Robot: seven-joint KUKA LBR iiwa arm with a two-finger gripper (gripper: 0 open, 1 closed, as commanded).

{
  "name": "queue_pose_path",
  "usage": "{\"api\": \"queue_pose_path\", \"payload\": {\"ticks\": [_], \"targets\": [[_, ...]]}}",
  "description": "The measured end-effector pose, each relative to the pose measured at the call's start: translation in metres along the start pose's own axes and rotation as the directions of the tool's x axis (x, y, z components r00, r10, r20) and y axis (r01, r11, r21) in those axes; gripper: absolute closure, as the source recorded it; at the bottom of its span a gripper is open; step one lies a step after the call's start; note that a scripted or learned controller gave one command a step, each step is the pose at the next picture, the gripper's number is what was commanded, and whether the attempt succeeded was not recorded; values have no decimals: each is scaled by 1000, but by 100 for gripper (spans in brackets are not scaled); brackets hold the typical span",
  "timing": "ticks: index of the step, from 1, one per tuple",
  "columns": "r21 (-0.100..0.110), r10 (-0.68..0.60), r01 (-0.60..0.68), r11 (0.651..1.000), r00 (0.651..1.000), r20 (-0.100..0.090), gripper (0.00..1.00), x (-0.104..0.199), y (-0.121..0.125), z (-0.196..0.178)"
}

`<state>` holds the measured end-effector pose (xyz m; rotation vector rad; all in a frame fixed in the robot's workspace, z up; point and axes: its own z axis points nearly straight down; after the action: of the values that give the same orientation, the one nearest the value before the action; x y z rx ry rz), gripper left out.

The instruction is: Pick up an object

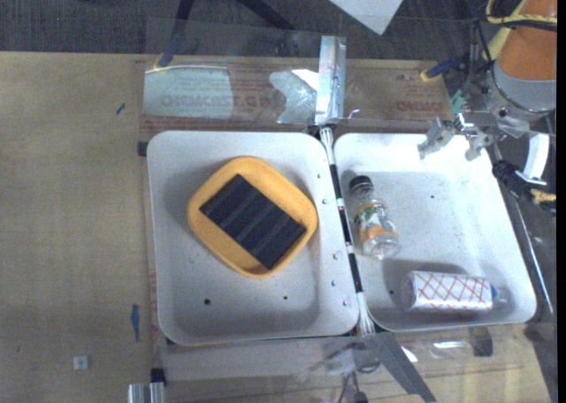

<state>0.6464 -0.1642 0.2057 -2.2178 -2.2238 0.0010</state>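
Arm [529,48] w/ its orange band sits at the far right, and the gripper [453,138] hangs above the far right corner of the right bin [442,193], near the rim, nothing between its fingers. From this angle I can't tell if it's spread or closed, too small and cluttered. So I'd say it's the approach step: no pick started, gripper well apart from every object. Nearest candidate is the small clear bottle [371,220], lying on its side by the left wall of the right bin, dark cap pointing far, orange-ish label or contents showing thru the plastic. It looks smooth and round, prob. likely to roll if nudged, so the next move calls for swinging left and toward the near side, coming down centered over the body, fingers across the narrow width, not along it. Other option in the same bin: a white tube w/ red crisscross pattern [448,291], lying on its side close to the near wall, also a roller. The left bin [177,304] holds a yellow tray-like thing w/ a dark ribbed panel on top [252,216], sitting tilted diagonal about mid-bin; wide and flat, prob. too broad for a two-finger pinch except at an edge. Bottle seems the shortest reach.
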Motion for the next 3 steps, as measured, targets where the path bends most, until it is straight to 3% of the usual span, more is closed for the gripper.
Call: {"api": "queue_pose_path", "payload": {"ticks": [1,2,3], "targets": [[0,6,-6,1000,1000,0,0,48,9,73],[-10,-49,49,999,999,8,0,61,-19,117],[-8,-118,118,993,993,2,0,60,-90,117]]}}
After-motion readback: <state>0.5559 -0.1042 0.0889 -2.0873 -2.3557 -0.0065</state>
